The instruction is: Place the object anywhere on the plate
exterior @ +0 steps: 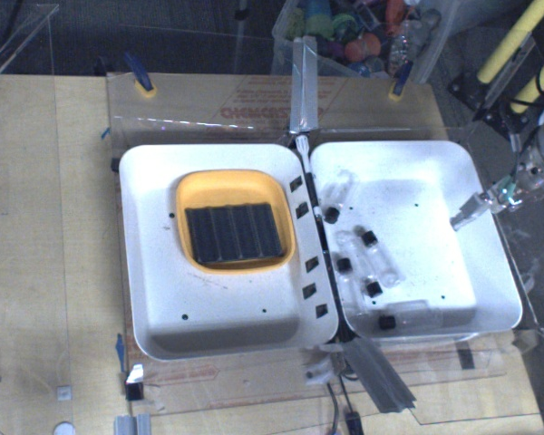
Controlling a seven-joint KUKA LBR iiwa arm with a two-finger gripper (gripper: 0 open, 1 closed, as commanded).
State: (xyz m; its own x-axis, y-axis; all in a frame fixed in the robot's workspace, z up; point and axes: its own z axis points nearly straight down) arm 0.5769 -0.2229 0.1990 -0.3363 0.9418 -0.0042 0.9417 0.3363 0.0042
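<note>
Gripper [471,208] at right edge of frame, over right bin's [435,166] rim; finger opening impossible to tell. Well apart to the left, dark ridged object [234,233] lying flat on yellow plate [192,193] in left bin [150,243].

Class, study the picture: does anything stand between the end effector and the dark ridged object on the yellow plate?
Yes. The bins' raised shared rim and clear, black-capped pieces in the right bin lie between the end effector and the dark ridged object on the yellow plate.
</note>
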